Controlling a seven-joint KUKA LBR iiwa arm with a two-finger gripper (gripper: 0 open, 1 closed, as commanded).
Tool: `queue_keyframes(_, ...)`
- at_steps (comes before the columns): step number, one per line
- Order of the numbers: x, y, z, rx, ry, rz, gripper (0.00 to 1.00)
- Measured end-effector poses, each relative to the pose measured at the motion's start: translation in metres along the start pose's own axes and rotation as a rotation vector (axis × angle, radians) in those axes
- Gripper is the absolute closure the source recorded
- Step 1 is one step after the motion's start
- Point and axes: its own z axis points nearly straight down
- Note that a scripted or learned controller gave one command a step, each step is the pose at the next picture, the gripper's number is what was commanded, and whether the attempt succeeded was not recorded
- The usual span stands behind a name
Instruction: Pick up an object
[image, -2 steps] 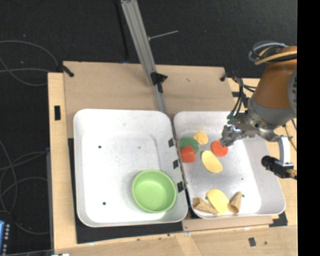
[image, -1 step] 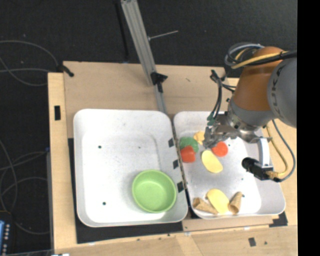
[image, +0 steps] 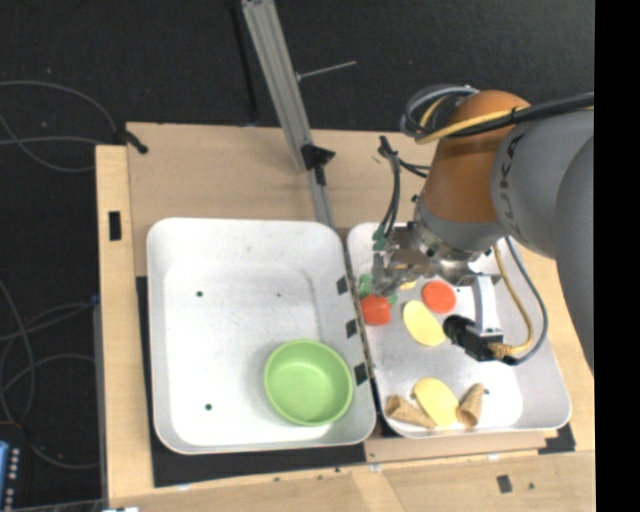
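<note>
Camera view, from the near edge outward: the right bin (image: 535, 405) holds, along its near wall, two tan cones (image: 405, 408) with a pale yellow piece (image: 436, 400) between them. The left bin (image: 240, 270) has a green bowl (image: 308, 381) in its near right corner. Further in, at the middle of the right bin, lie a yellow oval (image: 423, 324) and, just beyond it, an orange round piece (image: 438, 296). To their left, close against the wall the two bins share, sits a red ball (image: 376, 310).

The gripper (image: 385, 278) is right over that ball, its tip at the ball's far side, so the ball looks like the thing chosen. I judge this to be the reach-and-grasp step: the tool is down in the bin at its target, and nothing has been lifted. From this angle I cannot tell whether the gripper is parted or closed, nor whether it is touching the ball; the ball does not show as held.

The next move calls for a firm closure on the ball, then a straight rise. The bin wall so near on the left leaves little room, and a round thing may roll away.

The arm (image: 470, 180) comes in from the right and bends steeply down, with the orange band above the wrist and the wrist pointing toward the bin floor. Beyond it a metal post (image: 285, 95) stands up from the bench (image: 200, 170).
</note>
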Motion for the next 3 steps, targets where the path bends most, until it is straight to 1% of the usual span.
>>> queue_keyframes(1, 0.053, -0.012, 0.0, 0.0, 0.0, 0.001, 1.0)
queue_keyframes(2, 0.093, -0.015, -0.018, -0.002, 0.0, 0.0, 1.0)
queue_keyframes(3, 0.108, -0.022, -0.029, -0.002, 0.0, 0.002, 1.0)
